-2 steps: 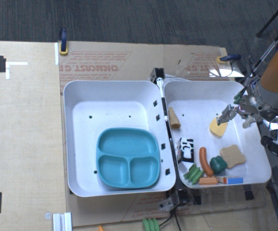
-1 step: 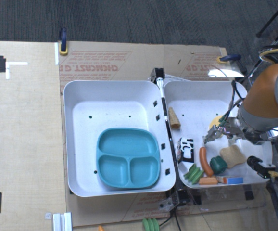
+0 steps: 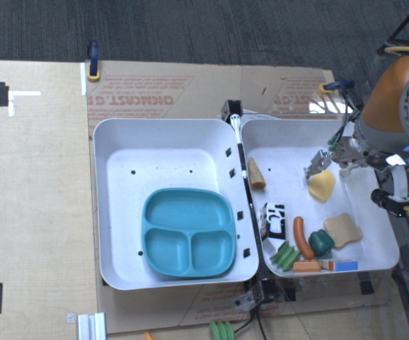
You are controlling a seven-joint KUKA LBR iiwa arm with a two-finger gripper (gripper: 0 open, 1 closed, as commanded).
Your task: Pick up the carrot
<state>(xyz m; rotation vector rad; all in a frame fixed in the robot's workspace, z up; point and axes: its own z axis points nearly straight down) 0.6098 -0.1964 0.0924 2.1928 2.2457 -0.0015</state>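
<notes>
The carrot (image 3: 306, 265) is seen lying flat near the front edge of the right bin (image 3: 289, 146), a short orange piece with a green end, touching the green pea pods (image 3: 284, 255) at its left end and a small blue and white block (image 3: 339, 265) near its right end. Just behind the carrot, a red sausage (image 3: 302, 236) is laid at a slant, and a dark green pepper (image 3: 320, 241) is set beside the sausage, against a slice of bread (image 3: 342, 229).

The gripper (image 3: 320, 163) is held well apart from the carrot, toward the back right part of the same bin, with the sausage and pepper lying between them. Its metal tips are poised just above and beside a yellow piece of cheese-like food (image 3: 322, 186). Nothing is seen gripped between the fingers, and whether they are spread or closed cannot be told.

A black and white card (image 3: 273, 222) is placed to the left of the sausage, and a brown bread roll (image 3: 255, 174) is set farther back against the bin's left wall. In the left bin (image 3: 119, 147), a blue divided plate (image 3: 189, 231) is placed.
</notes>
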